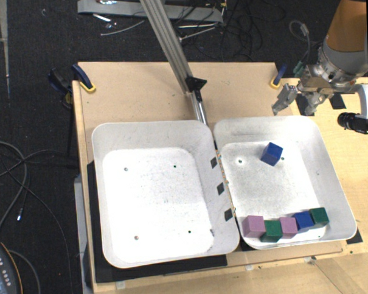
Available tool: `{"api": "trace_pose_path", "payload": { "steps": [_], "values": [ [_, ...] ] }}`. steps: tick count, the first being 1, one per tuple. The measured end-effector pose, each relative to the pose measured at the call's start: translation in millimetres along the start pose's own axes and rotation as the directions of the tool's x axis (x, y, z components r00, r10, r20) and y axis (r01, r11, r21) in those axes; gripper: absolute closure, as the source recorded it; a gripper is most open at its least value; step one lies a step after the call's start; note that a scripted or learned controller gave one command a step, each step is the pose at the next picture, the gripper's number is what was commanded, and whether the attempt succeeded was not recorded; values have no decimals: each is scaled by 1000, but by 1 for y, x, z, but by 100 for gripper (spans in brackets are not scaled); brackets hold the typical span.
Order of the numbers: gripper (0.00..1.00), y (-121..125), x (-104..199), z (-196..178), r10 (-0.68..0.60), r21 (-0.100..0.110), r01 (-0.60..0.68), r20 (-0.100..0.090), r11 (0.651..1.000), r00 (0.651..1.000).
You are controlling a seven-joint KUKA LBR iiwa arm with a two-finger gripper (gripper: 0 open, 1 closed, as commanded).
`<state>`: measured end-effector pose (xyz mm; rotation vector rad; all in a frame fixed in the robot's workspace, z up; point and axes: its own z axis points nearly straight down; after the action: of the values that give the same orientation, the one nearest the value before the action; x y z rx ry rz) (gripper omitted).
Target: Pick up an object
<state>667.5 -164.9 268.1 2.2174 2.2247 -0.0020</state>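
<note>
Camera view: tool (296,102) fingers apart, above right bin (331,167) rim; blue cube (271,153) unobstructed.

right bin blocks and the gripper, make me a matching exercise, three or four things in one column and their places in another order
Things:
1. lone blue block
2. left pink block
3. right green block
4. gripper

Places:
A. right end of the row along the right bin's near wall
B. above the right bin's far rim
C. alone in the bin's far half
D. left end of that row

Pairs: 1-C, 2-D, 3-A, 4-B
</note>
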Motion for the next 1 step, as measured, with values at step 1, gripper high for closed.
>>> {"api": "trace_pose_path", "payload": {
  "steps": [1],
  "values": [
    [0, 13, -27, 107, 5, 7, -5, -1, 1000, 1000]
  ]
}}
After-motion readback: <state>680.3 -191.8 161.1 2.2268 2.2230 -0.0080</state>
